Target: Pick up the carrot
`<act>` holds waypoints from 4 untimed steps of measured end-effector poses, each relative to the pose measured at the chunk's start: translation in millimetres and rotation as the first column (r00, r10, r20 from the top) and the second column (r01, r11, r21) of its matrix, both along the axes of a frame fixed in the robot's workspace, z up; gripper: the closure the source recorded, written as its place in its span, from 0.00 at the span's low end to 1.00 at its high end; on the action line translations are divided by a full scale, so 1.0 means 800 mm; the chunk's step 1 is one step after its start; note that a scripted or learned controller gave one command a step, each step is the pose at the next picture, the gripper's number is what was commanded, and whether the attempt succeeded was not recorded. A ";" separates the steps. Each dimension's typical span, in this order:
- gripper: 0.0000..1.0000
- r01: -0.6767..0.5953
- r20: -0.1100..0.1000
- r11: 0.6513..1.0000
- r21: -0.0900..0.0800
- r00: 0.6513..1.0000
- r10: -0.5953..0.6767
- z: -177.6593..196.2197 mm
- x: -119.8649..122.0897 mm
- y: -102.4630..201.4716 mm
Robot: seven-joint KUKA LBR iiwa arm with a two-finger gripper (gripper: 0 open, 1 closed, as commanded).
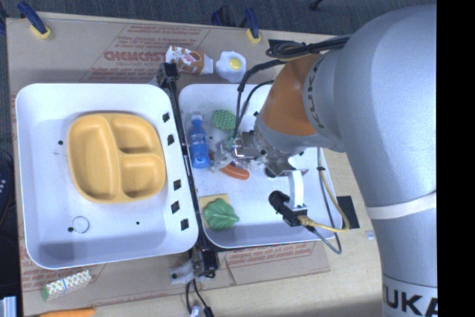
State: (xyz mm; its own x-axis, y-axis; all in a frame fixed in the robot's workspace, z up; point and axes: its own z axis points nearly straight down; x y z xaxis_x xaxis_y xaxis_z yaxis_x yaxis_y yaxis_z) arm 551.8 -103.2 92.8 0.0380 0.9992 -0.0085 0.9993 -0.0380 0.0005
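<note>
Orange carrot (236,173) lies just below the end effector (239,151).

We're looking at a chunky grey arm (386,122) with an orange band (286,104), black cables (256,74) looped over it, a yellow cable (330,223) lower down, and dark KUKA lettering (407,301).

Red print reading "CHEMCAST" sits on the cardboard sheet (111,48) along the bench's far edge, behind the left bin; the smaller red lines around it are too blurred to read. On the arm (404,159), white letters "UKA" show at the lower right.
</note>
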 end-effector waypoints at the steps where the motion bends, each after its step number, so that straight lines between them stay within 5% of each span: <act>1: 1.00 -0.006 -0.006 1.000 0.007 1.000 0.006 0.011 0.000 0.005; 2: 1.00 -0.020 -0.002 1.000 0.009 1.000 0.020 0.226 -0.066 0.031; 3: 1.00 0.040 -0.006 0.999 0.010 0.999 -0.040 0.057 -0.096 0.016; 4: 1.00 0.244 -0.003 0.970 0.010 0.970 -0.244 0.201 -0.094 0.034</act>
